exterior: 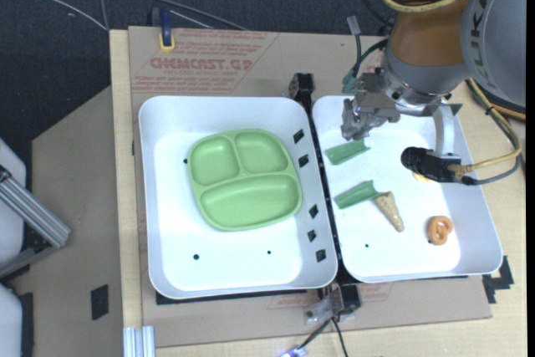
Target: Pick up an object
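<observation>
In the right bin [468, 251] lie two green pieces, one [345, 152] near the bin's upper left and another [354, 195] lower down. A tan cone [389, 210] lies beside the lower green piece, and an orange ring-shaped item [440, 230] rests further right. My gripper [358, 123] hangs at the bin's upper left, directly above and behind the upper green piece, its tips close to it. Nothing shows between the fingers.
The left bin [167, 247] holds a green divided plate [244, 179] with three compartments. A black divider with clips runs between the bins [316, 180]. Cardboard lies under both bins, and cables trail across the dark floor behind.
</observation>
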`<state>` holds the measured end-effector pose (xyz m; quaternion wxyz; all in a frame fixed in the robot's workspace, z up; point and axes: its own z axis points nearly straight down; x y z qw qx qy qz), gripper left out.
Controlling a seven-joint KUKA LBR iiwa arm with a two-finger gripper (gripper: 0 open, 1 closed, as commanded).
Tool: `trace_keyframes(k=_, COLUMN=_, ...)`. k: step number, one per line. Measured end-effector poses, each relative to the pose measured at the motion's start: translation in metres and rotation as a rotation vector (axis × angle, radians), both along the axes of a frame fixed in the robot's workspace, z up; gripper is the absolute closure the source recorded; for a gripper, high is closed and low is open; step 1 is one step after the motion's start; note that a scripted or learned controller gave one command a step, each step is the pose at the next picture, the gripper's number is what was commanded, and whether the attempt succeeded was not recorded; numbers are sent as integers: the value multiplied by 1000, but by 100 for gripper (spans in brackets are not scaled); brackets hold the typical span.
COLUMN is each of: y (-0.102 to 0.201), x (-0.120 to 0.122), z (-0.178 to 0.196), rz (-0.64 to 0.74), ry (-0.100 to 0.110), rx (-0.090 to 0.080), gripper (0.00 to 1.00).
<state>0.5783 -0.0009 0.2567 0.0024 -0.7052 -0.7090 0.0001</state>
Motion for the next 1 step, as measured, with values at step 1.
trace_keyframes(k=1, y=54, x=-3, z=-16, rz=0, ry=1, rx=0, gripper=100)
